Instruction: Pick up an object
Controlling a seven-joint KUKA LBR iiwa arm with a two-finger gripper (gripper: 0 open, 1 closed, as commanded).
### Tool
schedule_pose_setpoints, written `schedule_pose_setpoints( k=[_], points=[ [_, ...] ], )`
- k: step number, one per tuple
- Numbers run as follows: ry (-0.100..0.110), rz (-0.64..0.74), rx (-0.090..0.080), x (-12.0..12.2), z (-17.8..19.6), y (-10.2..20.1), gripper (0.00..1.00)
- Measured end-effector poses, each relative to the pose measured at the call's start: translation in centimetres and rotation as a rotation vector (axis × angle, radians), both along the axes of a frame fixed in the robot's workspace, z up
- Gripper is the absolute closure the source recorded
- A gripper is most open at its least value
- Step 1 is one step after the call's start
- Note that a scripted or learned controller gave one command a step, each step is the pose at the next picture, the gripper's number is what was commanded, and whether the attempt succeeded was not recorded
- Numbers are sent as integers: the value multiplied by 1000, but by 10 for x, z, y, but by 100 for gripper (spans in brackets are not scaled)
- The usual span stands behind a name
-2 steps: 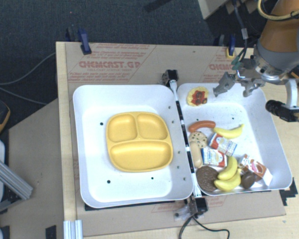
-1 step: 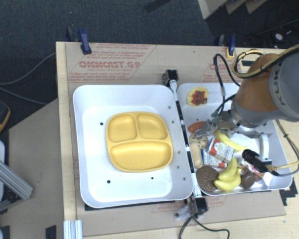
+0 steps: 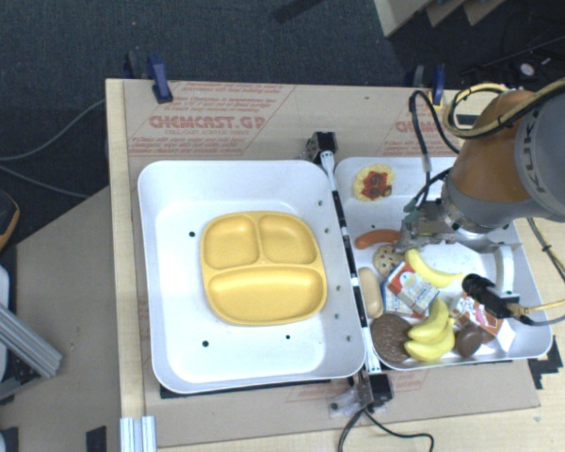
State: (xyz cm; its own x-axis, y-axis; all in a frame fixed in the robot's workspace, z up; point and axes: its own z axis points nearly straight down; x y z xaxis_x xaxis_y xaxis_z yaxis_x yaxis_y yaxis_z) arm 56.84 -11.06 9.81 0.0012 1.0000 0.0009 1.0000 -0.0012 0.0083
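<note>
The board [image 3: 207, 121] under my 2 bins has red writing that starts "CHEMCAST". The left bin [image 3: 169, 328] holds 1 yellow tray [image 3: 262, 267] with lots of bare white floor around it. The right bin [image 3: 532, 347] is crowded. My pincer [image 3: 424, 226] is low in it, near the far side. I cannot tell what it has. A banana [image 3: 431, 271] lies just beside it, nearer the front.

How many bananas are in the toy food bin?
2. One single banana lies just under the gripper; a banana bunch sits nearer the bin's front edge. Others could be hidden beneath the arm.
</note>
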Motion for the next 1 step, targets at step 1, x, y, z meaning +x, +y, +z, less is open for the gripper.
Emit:
schedule_pose_setpoints(
  k=[1],
  points=[
    [2,0,0,0,-1,0,0]
  ],
)
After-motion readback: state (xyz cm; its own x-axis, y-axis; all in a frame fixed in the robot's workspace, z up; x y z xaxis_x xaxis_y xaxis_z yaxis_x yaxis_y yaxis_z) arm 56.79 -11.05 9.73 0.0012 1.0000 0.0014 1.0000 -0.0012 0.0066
